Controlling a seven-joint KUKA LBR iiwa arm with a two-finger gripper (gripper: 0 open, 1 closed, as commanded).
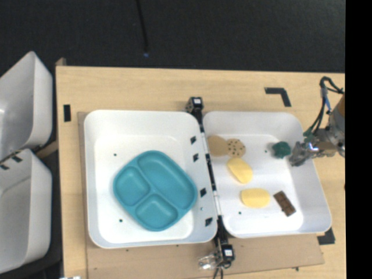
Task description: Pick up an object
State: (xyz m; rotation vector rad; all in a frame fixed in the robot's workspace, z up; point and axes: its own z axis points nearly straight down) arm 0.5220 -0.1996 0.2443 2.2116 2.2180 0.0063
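Two bins [93,173] on the surface; left holds a teal tray [154,189]; right holds yellow pieces [239,171], untouched, and a green ball [282,150]; hand [300,154] just beside the ball, grip indiscernible; nothing lifted yet.

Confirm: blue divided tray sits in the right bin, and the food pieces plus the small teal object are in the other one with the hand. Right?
Not quite. The camera view shows the blue divided tray in the left bin, not the right. The rest holds: the food pieces and the small teal object are in the other bin, with the hand.
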